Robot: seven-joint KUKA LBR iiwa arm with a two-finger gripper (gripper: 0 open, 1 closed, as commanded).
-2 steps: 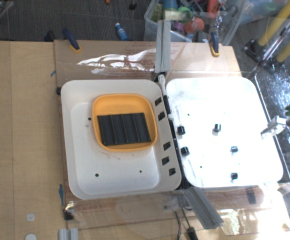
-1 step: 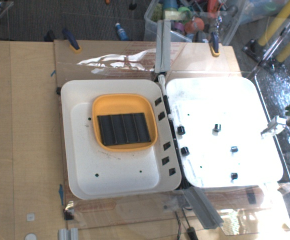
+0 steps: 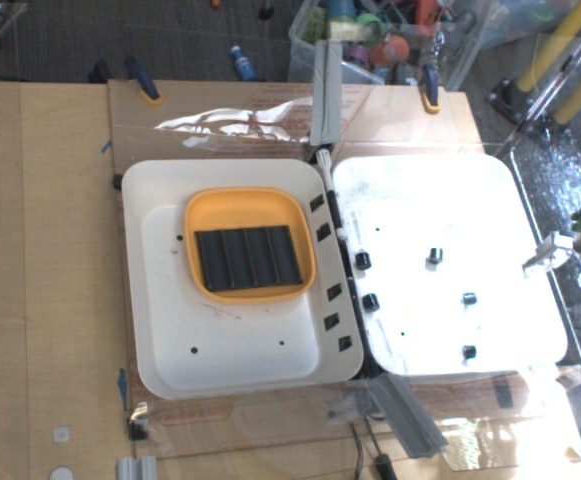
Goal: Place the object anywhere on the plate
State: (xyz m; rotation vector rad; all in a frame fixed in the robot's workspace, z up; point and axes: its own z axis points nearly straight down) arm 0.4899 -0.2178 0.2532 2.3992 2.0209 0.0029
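Black ridged object (image 3: 247, 258) lies on orange plate (image 3: 208, 215).

A small pale tip, maybe the gripper (image 3: 548, 256), pokes in at the right edge of the frame, about halfway down. Too small to tell more.

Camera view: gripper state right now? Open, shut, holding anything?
gripper: cannot be told from this frame.
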